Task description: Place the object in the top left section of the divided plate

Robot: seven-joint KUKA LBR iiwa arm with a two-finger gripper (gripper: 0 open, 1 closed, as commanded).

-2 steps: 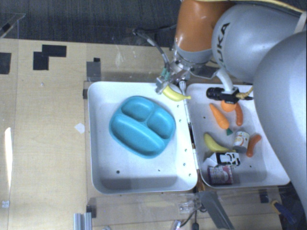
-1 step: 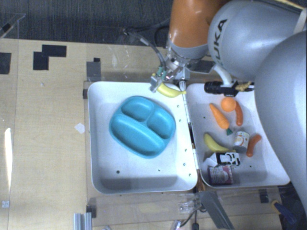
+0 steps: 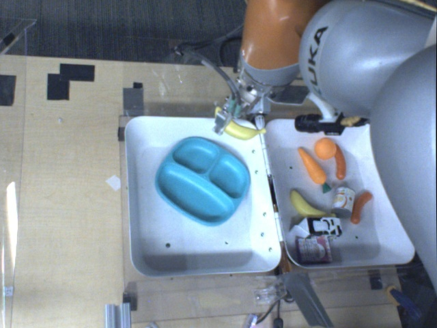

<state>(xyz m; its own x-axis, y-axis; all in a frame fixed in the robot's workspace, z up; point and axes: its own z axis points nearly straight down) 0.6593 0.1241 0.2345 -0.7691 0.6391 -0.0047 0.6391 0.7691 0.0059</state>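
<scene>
**Banana at the gripper, plate down-left of it**

Gripper (image 3: 239, 118) sits at the far edge of the left bin (image 3: 136, 183), near the divider between the two bins; a yellow banana (image 3: 240, 130) shows between its fingers, so I read the fingers as clamped on the banana; banana's long axis runs roughly left-right, slightly curved, hanging just under the fingertips.

Blue divided plate (image 3: 203, 178) lies in the middle of the left bin, nearer and to the left of the gripper; plate is tilted in the view, two small sections on its far side, one large section on its near side; the top left section (image 3: 193, 153) is the small one closest to the banana, just near-left of it; short gap between them.

Judgement: the move is a short shift left and toward the near side, then lower and release.

Right bin (image 3: 382, 203) holds carrots (image 3: 313, 165), a second banana (image 3: 305, 204), other small items; not involved.
</scene>
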